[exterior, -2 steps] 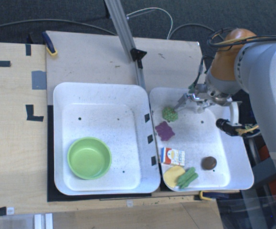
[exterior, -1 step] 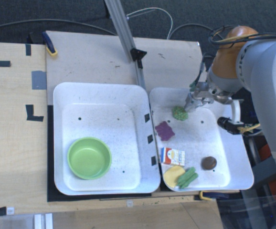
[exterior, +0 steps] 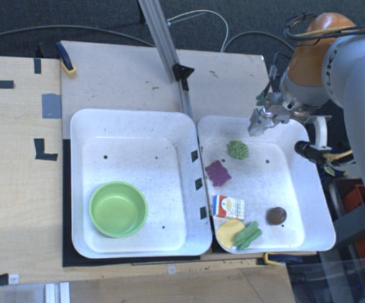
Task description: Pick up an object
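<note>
The right bin (exterior: 296, 182) holds a green knobbly ball (exterior: 237, 149), a purple piece (exterior: 218, 172), a small white and red carton (exterior: 228, 206), a yellow piece (exterior: 229, 232) with a green bean pod (exterior: 249, 235) across it, and a brown ball (exterior: 276, 216). My gripper (exterior: 258, 126) hangs over the far edge of the right bin, up and to the right of the green knobbly ball. Nothing shows between its tips.
The left bin (exterior: 132, 137) holds a green bowl (exterior: 118, 209) at its near left. A grey metal post (exterior: 163, 36) slants down to the bins' shared far corner. Cables lie behind the bench. A blue and yellow clamp (exterior: 65, 58) sits at the far left.
</note>
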Tool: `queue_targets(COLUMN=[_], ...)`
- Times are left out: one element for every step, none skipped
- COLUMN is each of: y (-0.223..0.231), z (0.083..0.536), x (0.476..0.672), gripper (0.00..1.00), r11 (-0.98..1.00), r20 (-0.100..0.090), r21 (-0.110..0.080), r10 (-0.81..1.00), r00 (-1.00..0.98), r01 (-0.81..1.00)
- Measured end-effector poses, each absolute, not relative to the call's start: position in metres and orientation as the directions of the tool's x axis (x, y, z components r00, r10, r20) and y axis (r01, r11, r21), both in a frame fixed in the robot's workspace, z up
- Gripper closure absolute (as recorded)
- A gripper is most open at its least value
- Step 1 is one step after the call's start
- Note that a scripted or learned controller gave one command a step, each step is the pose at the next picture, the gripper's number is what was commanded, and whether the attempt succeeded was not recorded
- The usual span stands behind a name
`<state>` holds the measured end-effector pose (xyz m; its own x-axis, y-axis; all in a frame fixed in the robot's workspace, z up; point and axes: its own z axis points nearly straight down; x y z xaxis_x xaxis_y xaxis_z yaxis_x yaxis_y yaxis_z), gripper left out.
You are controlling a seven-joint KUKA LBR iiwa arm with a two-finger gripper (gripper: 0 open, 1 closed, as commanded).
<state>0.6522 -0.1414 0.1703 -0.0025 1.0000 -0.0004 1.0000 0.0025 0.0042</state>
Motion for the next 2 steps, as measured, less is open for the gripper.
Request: queue_targets(y=[-0.141, -0.103], z=[0.224, 0.229], x=[0.653, 0.631], gripper=[1.00, 1.00], r11=[0.002, 0.004], r20=[-0.001, 0.001], r21=[0.005, -0.002], r10=[1.000, 1.000], r00=[-0.002, -0.004], r01=[1.000, 1.000])
